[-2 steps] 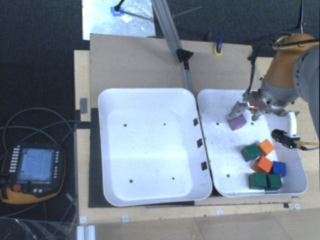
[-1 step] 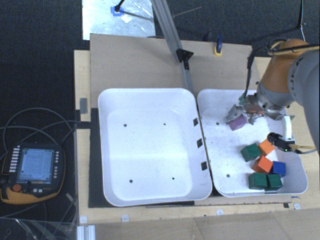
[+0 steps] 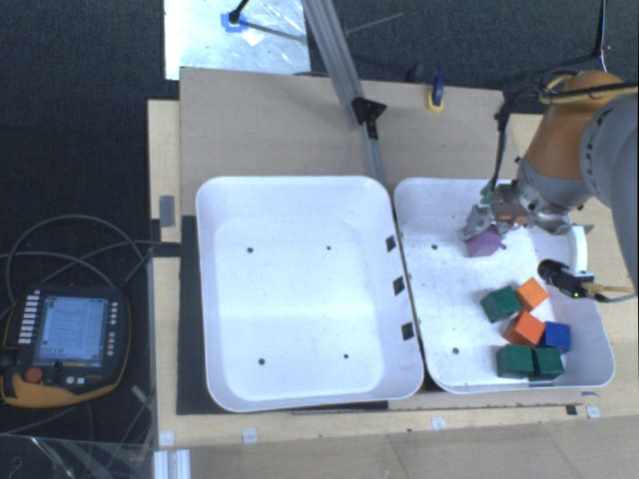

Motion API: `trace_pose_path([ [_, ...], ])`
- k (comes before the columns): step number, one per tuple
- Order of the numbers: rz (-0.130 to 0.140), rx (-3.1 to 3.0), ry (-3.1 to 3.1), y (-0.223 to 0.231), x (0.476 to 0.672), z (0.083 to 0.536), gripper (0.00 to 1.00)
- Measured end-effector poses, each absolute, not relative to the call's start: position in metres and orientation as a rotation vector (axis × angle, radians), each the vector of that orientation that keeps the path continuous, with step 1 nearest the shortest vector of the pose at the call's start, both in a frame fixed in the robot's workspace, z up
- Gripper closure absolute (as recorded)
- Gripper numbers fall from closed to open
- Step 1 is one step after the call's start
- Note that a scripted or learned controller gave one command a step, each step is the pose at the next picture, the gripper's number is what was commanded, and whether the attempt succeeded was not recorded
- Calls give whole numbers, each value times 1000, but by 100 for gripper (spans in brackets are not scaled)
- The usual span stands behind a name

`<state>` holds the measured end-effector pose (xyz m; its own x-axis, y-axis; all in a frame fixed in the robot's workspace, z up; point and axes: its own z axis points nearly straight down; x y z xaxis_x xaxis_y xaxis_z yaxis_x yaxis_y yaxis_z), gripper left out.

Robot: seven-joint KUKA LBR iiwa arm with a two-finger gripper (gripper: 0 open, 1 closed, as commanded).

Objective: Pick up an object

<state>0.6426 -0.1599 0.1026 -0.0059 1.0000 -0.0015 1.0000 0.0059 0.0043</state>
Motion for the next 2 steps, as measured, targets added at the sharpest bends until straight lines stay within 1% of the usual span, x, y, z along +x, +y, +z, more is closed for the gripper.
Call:
trace_pose_path([
  [1,6,2213,2221,-158,637,164,100],
  [2,7,2211,2222,-158,639,218,100],
])
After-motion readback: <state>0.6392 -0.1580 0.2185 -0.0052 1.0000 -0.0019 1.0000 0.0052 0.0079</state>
